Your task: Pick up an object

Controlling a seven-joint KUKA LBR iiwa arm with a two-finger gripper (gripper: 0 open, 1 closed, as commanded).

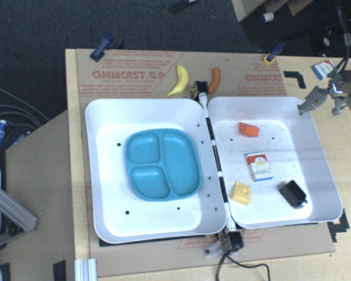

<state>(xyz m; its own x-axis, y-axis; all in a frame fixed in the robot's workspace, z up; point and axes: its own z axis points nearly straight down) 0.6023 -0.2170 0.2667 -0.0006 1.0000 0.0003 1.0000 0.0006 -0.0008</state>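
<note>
The end effector [333, 95] hangs at the far right edge of the scene, over the surface [316, 84] just beyond the far right corner of the right bin [316, 157]; grey metal parts show there, but whether its fingers stand apart or closed cannot be told, and nothing is seen between them. Inside the right bin lie four small things, well apart from one another: an orange block [249, 130] toward the far side, a red and white carton [259, 166] near the middle, a yellow wedge [241, 193] toward the near left, and a black box [293, 193] toward the near right. The left bin [105, 133] holds a blue divided plate [162, 163]. On the surface beyond the bins lie a yellow banana [179, 81] and an orange carrot-like piece [214, 79].
</note>
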